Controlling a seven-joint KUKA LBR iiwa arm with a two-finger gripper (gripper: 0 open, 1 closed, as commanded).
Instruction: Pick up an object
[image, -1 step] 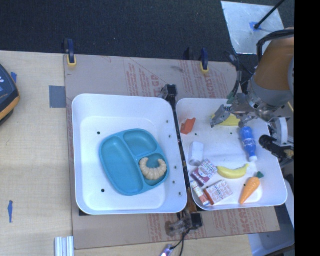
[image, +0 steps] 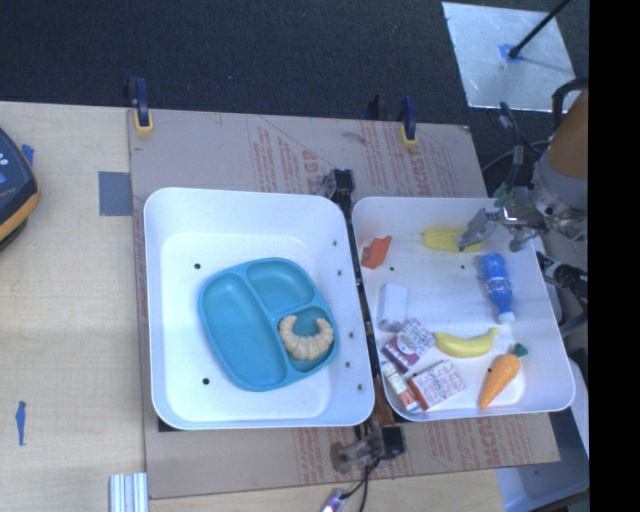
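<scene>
My gripper (image: 497, 229) hangs over the far right part of the right bin (image: 556, 400), its grey fingers spread open with nothing between them. Just left of it lies a small yellow piece (image: 438, 238). A blue bottle (image: 495, 282) lies below the gripper. Nearer the front are a yellow banana (image: 466, 343), an orange carrot (image: 499, 379), a white block (image: 393, 301), an orange-red piece (image: 376, 251) and a few small packets (image: 420, 372).
The left bin (image: 170, 222) holds a blue divided plate (image: 245, 325) with a cream ring-shaped pastry (image: 305, 336) on it. Clamps stand at the far edge of the board. A dark device lies at the far left of the bench.
</scene>
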